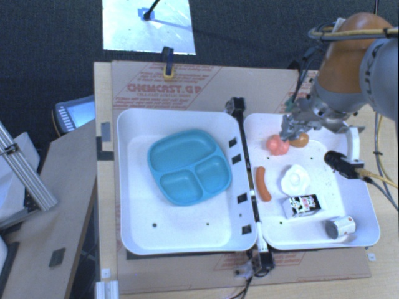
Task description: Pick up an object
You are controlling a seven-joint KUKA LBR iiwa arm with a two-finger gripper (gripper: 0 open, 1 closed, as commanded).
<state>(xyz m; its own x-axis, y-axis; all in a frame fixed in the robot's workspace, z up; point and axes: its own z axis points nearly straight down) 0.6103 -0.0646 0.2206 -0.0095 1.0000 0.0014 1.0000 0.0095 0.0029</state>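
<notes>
My gripper (289, 131) hangs low over the far part of the right bin (361, 198). Its tip is right at the upper edge of a pink rounded thing (277, 146), and I cannot tell whether it touches it. A small orange thing (300, 141) lies just to the right of the tip, partly hidden by the gripper. Nearer the front of this bin are an orange-red sausage (264, 184), a white egg-like piece (294, 179), a black-and-white carton (302, 205) and a grey-white cylinder (340, 227).
The left bin (134, 223) holds a blue divided plate (188, 166). A black divider with clips (244, 167) runs between the two bins. Cardboard (187, 86) lies under both bins, with a yellow clamp (168, 70) at the back.
</notes>
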